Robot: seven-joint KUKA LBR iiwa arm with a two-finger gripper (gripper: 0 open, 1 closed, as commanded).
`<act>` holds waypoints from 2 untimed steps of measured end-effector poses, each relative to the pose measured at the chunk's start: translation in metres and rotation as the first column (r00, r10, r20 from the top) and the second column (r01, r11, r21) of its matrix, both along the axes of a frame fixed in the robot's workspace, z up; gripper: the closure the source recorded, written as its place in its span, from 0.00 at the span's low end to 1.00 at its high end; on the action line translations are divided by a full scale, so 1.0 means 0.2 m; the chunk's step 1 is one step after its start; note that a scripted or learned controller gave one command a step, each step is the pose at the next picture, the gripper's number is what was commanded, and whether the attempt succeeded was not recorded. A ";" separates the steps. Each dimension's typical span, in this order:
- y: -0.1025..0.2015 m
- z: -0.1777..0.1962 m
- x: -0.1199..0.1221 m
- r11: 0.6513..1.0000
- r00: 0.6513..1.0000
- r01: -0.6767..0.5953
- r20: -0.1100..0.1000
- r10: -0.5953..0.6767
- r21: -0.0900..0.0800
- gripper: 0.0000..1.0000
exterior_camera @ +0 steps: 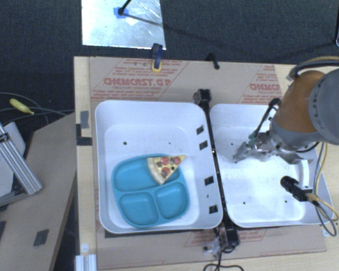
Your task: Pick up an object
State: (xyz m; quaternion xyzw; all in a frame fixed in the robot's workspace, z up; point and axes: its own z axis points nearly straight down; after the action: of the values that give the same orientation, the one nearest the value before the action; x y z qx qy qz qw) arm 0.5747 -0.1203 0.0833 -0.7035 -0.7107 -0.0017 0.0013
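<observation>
A grey robot arm with an orange band reaches in from the right of the frame, its gripper (240, 154) low over the right bin (260, 208), near that bin's left wall. Whether the gripper is released or clenched cannot be told at this angle, and nothing is seen between its tips. The likely targets sit well apart, in the left bin (135, 117): a slice of toy pizza (165, 166) resting across the upper edge of a blue divided tray (152, 199) at lower centre-left. Judging by that gap, any pickup calls for a move across the divider.

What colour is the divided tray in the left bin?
Blue, seen in the camera view: the divided tray.
</observation>
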 end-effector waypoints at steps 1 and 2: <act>-0.06 0.01 -0.03 1.000 1.000 0.010 -0.001 -0.010 -0.004 0.00; -0.06 0.00 -0.07 1.000 1.000 0.010 -0.001 -0.010 -0.004 0.00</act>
State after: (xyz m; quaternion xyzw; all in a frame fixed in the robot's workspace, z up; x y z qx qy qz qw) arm 0.5599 -0.1330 0.0840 -0.7069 -0.7073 0.0002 0.0004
